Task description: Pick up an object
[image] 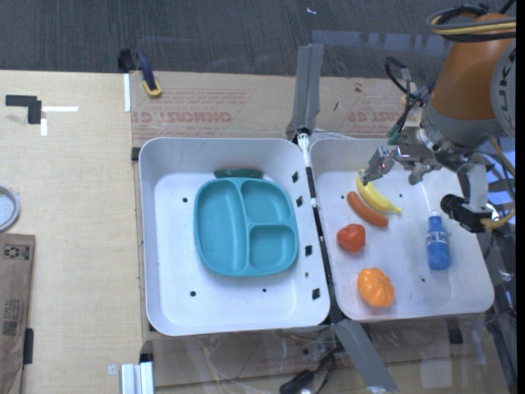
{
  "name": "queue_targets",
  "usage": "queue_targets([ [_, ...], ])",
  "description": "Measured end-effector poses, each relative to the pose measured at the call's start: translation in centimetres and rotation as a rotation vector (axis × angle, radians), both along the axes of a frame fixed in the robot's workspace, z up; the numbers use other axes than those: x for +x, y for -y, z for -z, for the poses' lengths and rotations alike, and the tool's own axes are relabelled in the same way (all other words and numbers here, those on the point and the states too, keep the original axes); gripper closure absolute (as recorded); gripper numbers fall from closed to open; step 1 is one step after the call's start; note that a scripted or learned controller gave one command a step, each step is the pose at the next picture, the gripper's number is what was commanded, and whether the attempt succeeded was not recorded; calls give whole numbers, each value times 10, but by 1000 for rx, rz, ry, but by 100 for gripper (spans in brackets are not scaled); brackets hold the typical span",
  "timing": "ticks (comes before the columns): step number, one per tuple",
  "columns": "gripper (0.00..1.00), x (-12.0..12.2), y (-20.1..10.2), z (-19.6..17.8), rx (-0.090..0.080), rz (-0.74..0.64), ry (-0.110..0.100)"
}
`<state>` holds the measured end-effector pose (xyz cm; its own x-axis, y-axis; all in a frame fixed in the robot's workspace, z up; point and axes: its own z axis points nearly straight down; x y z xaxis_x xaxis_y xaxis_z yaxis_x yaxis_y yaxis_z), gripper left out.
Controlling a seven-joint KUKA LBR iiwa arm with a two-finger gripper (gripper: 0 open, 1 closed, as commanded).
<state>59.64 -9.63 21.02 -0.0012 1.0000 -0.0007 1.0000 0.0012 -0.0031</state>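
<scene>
In the right bin [459, 298] lie a yellow banana [379, 197], an orange-red sausage [367, 209], a red tomato [351, 237], a small orange fruit [376, 287] and a blue bottle [438, 242]. My gripper [398, 168] hangs over the far part of this bin and is open, its two fingers spread with nothing between them. Its left finger [378, 165] stands just above the banana's far end. The bottle lies to the right of the gripper and nearer the front.
The left bin [164, 220] holds a teal divided plate [245, 225], with a dark green object [238, 172] behind it. A grey divider [308, 89] rises between the bins at the back. A roll of tape [5, 209] lies on the bench at far left.
</scene>
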Motion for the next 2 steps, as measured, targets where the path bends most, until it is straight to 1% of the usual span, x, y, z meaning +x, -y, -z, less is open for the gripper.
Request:
queue_targets([
  [1, 0, 9, 21, 104, 0, 4, 0],
  [2, 0, -4, 21, 119, 1, 98, 0],
])
